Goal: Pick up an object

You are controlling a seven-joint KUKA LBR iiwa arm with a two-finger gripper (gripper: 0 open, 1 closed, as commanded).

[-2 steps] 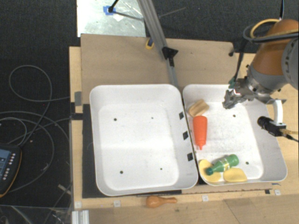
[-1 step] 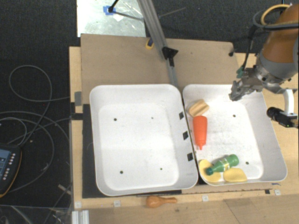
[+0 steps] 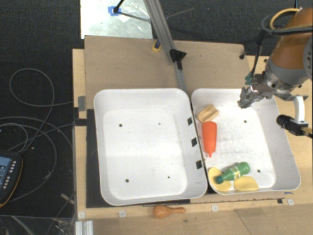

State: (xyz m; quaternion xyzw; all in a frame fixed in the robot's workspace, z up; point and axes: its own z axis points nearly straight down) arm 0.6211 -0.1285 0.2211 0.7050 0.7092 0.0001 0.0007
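Observation:
The right bin [image 3: 274,146] holds a tan bread-like piece [image 3: 207,113] near its far left corner. Below it lies an orange carrot [image 3: 210,137], pointing toward the front. At the bin's front edge a green bottle [image 3: 234,172] lies across two yellow pieces, one on the left [image 3: 214,174] and one on the right [image 3: 245,183]. My gripper [image 3: 246,98] hangs over the far right part of that bin, away from all the objects, with nothing visible between its fingers.
The left bin [image 3: 142,146] sits beside the right one, joined by black clips [image 3: 193,142]. An orange pear-shaped toy [image 3: 166,210] lies on the bench in front of the bins. A grey pole [image 3: 164,28] slants across the back. Cables cross the floor at left.

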